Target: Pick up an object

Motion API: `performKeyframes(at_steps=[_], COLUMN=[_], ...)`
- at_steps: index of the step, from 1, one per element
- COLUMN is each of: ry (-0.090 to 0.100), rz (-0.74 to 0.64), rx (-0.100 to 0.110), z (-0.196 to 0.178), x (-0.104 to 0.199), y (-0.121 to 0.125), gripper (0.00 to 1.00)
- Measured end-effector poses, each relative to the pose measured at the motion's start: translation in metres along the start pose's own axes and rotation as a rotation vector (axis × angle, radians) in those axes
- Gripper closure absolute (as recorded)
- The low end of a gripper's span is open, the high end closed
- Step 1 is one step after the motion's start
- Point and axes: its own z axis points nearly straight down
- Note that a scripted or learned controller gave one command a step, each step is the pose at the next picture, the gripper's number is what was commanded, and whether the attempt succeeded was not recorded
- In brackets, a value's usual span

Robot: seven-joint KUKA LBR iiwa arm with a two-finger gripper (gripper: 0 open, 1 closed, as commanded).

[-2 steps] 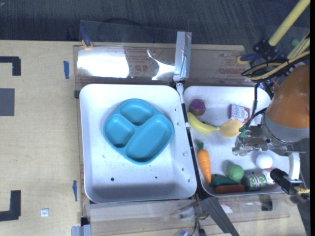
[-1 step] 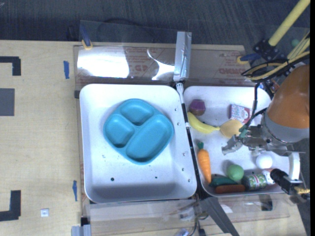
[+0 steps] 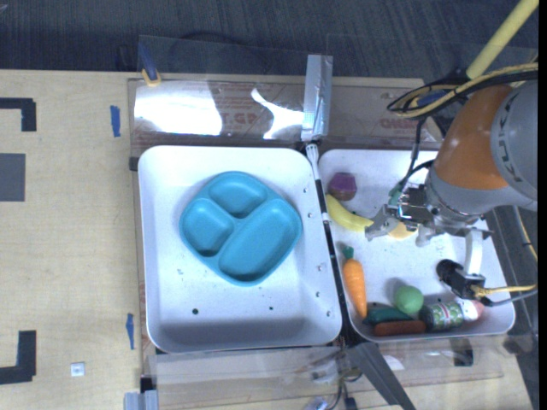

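The table (image 3: 60,229) is seen carrying two white bins side by side. The left bin (image 3: 162,306) is occupied by a blue sectioned plate (image 3: 241,226), lying flat near its middle. The right bin (image 3: 376,165) holds the small toy foods, and over it the arm (image 3: 487,143) is reaching in from the right, grey with its orange band.

The jaws (image 3: 395,222) are hanging just beside the right end of the banana (image 3: 349,215), which lies tilted near the bin's left wall, below the purple fruit (image 3: 344,184). Whether the jaws are spread or pressed together cannot be told; nothing is seen caught between them.

The banana is judged the likeliest target. It would be expected to be light, stiff and rather slick, being apparently moulded plastic, so a slip is to be feared. A hold across its middle, over the narrow width, would be favoured, the curved ends being avoided.

Lower down, an orange carrot (image 3: 355,287) is lying lengthwise, with a green round fruit (image 3: 408,298) and a small can (image 3: 450,313) near the front wall.
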Motion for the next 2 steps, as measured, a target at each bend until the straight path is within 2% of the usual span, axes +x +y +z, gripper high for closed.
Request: performKeyframes(at_steps=[1,2], ry=[-0.002,-0.002], rz=[-0.263,-0.396], rx=[-0.011,-0.008], z=[0.048,-0.013], x=[0.002,-0.012], y=[0.052,0.03], gripper=[0.0,0.0])
